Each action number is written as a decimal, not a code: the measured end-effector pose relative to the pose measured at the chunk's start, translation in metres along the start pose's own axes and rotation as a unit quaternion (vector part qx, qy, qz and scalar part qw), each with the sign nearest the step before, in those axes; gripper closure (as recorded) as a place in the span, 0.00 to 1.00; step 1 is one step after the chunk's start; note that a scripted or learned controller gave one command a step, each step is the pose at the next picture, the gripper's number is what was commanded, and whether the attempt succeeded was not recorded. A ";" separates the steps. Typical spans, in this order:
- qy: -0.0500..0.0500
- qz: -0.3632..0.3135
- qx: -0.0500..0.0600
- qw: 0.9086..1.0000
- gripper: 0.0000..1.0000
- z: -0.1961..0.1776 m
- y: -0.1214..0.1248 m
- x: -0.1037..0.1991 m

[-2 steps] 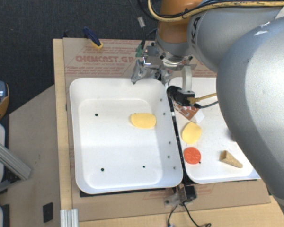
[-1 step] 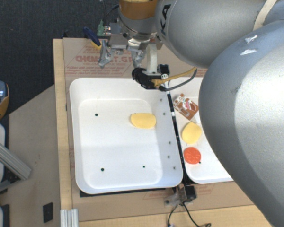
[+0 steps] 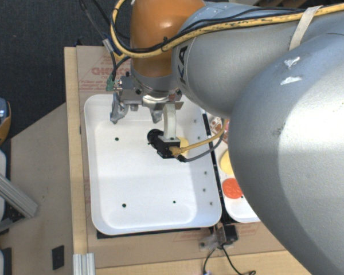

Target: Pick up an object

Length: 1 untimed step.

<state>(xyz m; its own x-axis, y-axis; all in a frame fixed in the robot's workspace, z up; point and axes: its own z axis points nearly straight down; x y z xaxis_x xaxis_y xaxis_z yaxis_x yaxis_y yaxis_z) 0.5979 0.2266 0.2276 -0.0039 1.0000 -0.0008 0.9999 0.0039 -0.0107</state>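
Observation:
My gripper [image 3: 136, 114] hangs over the far part of the left white bin [image 3: 103, 171]. Its two fingers [image 3: 116, 112] stand apart with nothing between them, so it is open. In the right bin [image 3: 241, 213], a red-orange round thing [image 3: 232, 188] and a yellow thing [image 3: 225, 164] lie near the dividing edge. The arm hides most of that bin.
The bins rest on a cardboard-coloured bench top [image 3: 77, 153] with dark floor to the left. The big grey arm [image 3: 275, 96] covers the right side of the view. A small black clip [image 3: 228, 234] sits at the front edge between the bins.

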 end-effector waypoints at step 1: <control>-0.001 0.002 0.002 1.000 0.00 0.067 -0.070 -0.002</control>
<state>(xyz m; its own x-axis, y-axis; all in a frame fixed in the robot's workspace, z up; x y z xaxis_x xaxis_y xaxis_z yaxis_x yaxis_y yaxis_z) 0.5276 0.2240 0.1617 0.0009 1.0000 -0.0030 0.9999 -0.0009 -0.0142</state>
